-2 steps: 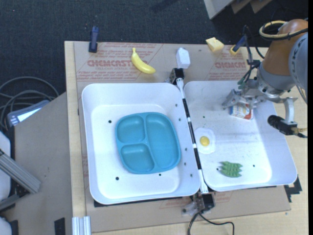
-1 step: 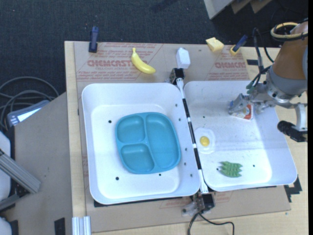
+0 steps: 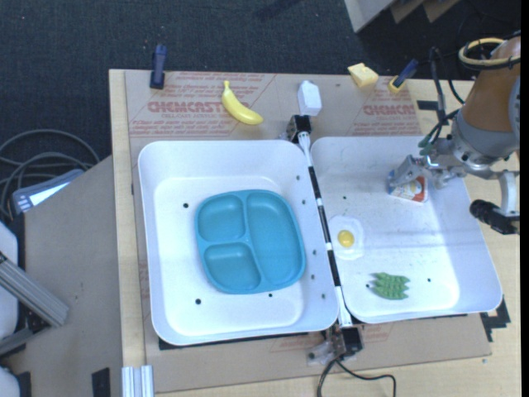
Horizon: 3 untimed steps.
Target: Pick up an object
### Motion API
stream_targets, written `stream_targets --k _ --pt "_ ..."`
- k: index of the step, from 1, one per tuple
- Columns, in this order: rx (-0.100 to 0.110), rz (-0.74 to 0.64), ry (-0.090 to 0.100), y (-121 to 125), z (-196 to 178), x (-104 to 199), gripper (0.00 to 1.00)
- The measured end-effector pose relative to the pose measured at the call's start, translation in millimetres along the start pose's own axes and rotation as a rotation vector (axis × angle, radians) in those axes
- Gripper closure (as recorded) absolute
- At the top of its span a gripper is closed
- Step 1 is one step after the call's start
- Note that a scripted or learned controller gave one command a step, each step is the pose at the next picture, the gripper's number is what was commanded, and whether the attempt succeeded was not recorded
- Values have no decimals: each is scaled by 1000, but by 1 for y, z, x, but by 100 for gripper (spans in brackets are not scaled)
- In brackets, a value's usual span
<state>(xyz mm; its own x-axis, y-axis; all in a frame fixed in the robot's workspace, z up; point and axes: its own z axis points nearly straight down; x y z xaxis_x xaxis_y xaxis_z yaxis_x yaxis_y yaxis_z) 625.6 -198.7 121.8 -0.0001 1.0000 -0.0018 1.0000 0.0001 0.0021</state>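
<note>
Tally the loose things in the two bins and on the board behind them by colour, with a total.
Blue: 1, the tray
Yellow: 2, the banana and the cheese wedge
White and yellow: 1, the fried egg
Green: 1, the pea pods
Red and white: 1, the item at the tool
Total: 6

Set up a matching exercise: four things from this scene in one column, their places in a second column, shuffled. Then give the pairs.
Things:
1. blue divided plate
2. toy banana
3. toy fried egg
4. green toy vegetable

Places:
A. on the bench board, behind the left bin
B. near corner of the right bin
C. middle of the left bin
D. right bin, beside the divider between the bins

Pairs: 1-C, 2-A, 3-D, 4-B
</note>
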Motion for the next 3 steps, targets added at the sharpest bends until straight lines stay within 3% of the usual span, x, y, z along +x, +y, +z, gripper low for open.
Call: stream_targets --k 1,2,3 --pt "0 -1 0 8 8 4 0" --pt "3 0 2 -2 9 2 0" --pt "2 -2 6 -10 18 -21 0"
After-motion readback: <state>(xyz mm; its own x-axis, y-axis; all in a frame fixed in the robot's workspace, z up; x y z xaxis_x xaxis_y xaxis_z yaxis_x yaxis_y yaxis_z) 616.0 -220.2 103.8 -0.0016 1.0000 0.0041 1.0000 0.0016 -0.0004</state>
